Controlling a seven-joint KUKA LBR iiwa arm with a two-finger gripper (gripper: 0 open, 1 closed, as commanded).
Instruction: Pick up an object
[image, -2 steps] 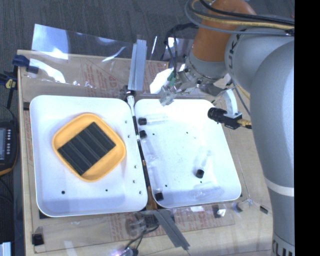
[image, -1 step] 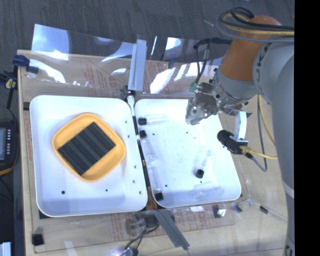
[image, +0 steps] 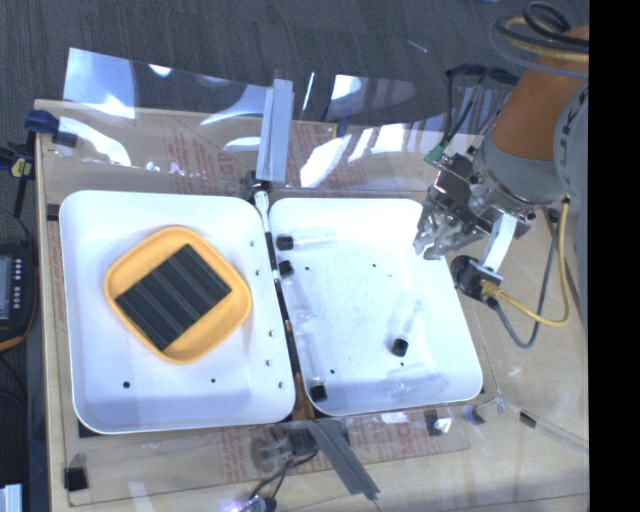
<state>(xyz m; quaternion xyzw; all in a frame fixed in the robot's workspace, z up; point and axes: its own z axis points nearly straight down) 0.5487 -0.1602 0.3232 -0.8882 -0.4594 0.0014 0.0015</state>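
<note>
Hovering over the upper right edge of the right bin (image: 455, 380), the gripper (image: 436, 243) hangs from the grey arm (image: 530, 130) that comes in from the right; whether it is apart or together cannot be told from this angle, and nothing shows between its tips. Below it, the right bin holds a clear tube with a black cap (image: 402, 330) near its lower right part, well apart from the gripper, with bare white floor on all sides. Another clear tube with a black cap (image: 300, 241) lies close to the bin's upper left wall, by the divider. The left bin (image: 80, 380) carries a yellow sponge with a dark ribbed top (image: 178, 291), set near the middle and tilted, with open white margin between it and every rim. Both bins sit on the table (image: 540, 440).
</note>
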